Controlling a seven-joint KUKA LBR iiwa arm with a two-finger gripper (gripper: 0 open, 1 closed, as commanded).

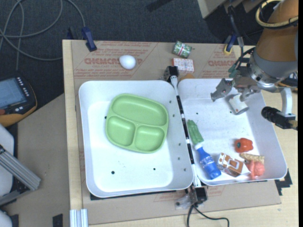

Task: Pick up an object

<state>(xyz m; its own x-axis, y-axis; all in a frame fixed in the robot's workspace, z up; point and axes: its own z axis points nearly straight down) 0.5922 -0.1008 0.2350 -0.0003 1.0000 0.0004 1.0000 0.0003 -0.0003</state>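
My hand (229, 98) hangs over the right bin (271, 126), fingers spread apart, holding nothing. The objects lie along that bin's near edge: a blue bottle (207, 162), a red pepper (244, 144). The table's cardboard (142, 60) reads "CHEMCRAFT", partly hidden; the small carton's (230, 164) print is unreadable.

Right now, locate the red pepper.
The red pepper lies in the right bin near its right wall, just above the pink toy.
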